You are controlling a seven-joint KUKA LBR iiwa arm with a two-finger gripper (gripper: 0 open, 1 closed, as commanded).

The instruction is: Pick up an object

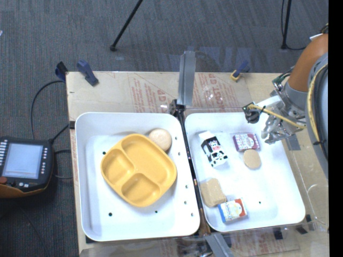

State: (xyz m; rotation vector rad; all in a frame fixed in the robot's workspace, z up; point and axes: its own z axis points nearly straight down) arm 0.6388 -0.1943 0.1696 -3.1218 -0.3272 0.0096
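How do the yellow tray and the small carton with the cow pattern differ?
The yellow tray is large, flat and one colour; the cow carton is small, boxy, black and white. The tray lies in the left bin, the carton in the right bin. Neither is touched by the gripper.

Wooden bench [139, 90] bearing left white bin [88, 143], right white bin [278, 186]

Dark grey carpet [64, 25] surrounds the bench [134, 90]; tripod legs [130, 15] stand behind.

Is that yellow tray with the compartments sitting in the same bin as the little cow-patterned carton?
No, the yellow tray lies in the left bin, while the cow-patterned carton lies in the right bin.
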